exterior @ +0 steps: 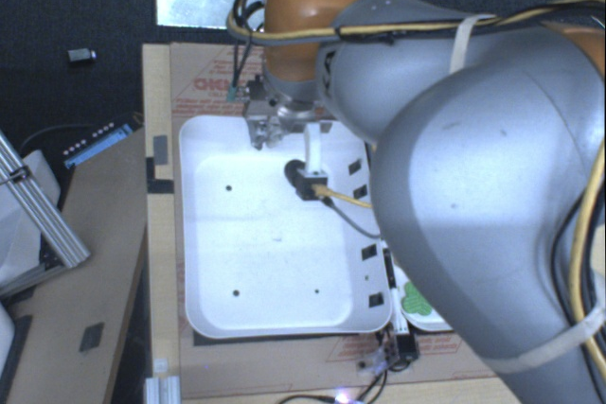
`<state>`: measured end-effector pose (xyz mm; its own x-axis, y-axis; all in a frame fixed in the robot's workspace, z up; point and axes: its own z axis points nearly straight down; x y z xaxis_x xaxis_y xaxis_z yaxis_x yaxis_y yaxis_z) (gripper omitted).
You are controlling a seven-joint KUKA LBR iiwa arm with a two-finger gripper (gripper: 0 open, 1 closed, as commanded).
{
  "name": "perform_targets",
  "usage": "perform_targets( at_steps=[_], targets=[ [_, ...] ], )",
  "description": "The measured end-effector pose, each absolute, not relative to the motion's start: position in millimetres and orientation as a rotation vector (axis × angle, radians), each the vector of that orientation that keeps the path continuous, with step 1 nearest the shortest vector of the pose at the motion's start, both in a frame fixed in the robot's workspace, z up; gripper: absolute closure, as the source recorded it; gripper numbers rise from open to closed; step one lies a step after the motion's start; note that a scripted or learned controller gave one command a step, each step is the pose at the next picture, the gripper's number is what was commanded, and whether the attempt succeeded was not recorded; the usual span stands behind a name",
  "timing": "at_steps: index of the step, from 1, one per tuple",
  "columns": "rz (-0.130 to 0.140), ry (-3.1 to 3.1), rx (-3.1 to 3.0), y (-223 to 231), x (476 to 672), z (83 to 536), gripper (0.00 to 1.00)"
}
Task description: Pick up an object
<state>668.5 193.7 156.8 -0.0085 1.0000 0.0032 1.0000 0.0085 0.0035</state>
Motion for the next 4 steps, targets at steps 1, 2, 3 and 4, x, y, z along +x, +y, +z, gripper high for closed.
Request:
perform_targets(
  at_steps=[1,2,3,4],
  targets=[
    [0.005,2.229,2.214,237,654.3,171,1.0],
    [0.006,2.227,2.213,235,669.3,213,1.0],
    [0.022,2.224,2.21,235,658.6,341,1.0],
    [-0.008,2.225,2.221,234,667.8,254,1.0]
  ],
)
